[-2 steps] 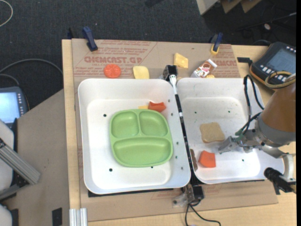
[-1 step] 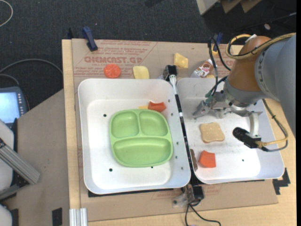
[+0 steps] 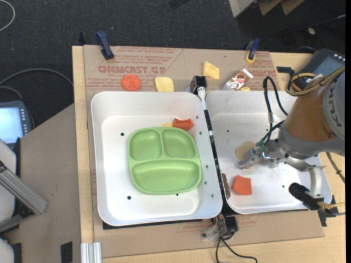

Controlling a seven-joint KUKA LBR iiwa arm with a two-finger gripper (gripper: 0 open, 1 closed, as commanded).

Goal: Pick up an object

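Note:
In the right bin, my gripper is low over the floor, left of the middle, with the grey and orange arm reaching in from the right. A small tan object lies right at the gripper's tip, touching or nearly touching it. An orange-red block sits on the bin floor just below the gripper, apart from it. In the left bin, a green divided plate lies in the middle. A small orange piece rests at the plate's far edge.
Behind the bins, on the cardboard, lie a red disc, a yellow block, a yellow wedge and a small printed carton. Blue clamps hold the board's far edge. A black divider runs between the bins.

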